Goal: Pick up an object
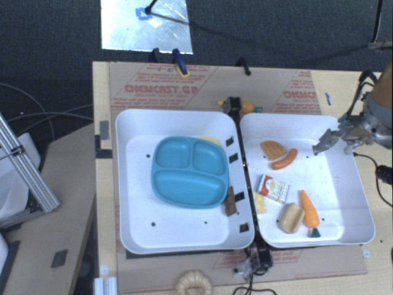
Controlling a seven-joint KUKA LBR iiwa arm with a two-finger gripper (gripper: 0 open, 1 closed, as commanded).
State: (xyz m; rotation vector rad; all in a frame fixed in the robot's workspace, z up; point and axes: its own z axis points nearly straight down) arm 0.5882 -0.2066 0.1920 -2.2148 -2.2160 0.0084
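Orange toy carrot [309,209] lies nearest in the right bin [353,189], beside a tan block [290,217]; a small snack box [272,188] sits further up; beyond, a sausage [284,159] touches a bread wedge [272,149]; the gripper [330,140] hovers open, holding nothing; a blue divided plate [189,171] fills the left bin [132,165].

Dark blue carpet [276,17] (cables crossing) surrounds a cardboard-topped bench [159,88].

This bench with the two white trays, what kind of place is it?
Probably a robotics lab test bench: toy food such as a carrot and sausage lies in a white bin, the arm's end effector hovers above, and loose cables trail nearby.
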